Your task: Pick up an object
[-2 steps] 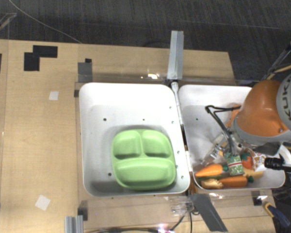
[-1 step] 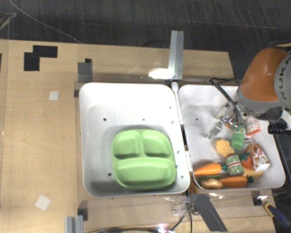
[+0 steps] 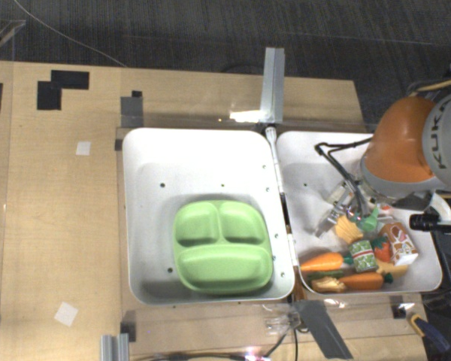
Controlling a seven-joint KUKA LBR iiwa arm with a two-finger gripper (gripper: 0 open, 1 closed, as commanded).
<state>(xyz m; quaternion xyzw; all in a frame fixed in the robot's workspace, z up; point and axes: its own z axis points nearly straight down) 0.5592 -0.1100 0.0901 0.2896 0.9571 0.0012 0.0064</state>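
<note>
My table (image 3: 52, 224) looks like pale, matt wood; both white bins (image 3: 203, 156) seem smooth plastic with a soft sheen. The green tray (image 3: 222, 245) is glossy plastic; my tool (image 3: 338, 215) glints like bare metal.

A pale green tray (image 3: 222, 245) lies in a white bin (image 3: 146, 164); orange carrots (image 3: 321, 262) in the other.

Arm (image 3: 421, 145) cut off by right edge; its orange band covers part of right bin (image 3: 304, 171). Hand (image 3: 344, 210) blurred, fingers too small to read. Toy foods (image 3: 357, 262) overlap in a pile, labels illegible. Tabletop (image 3: 52, 224) runs off left edge.
</note>
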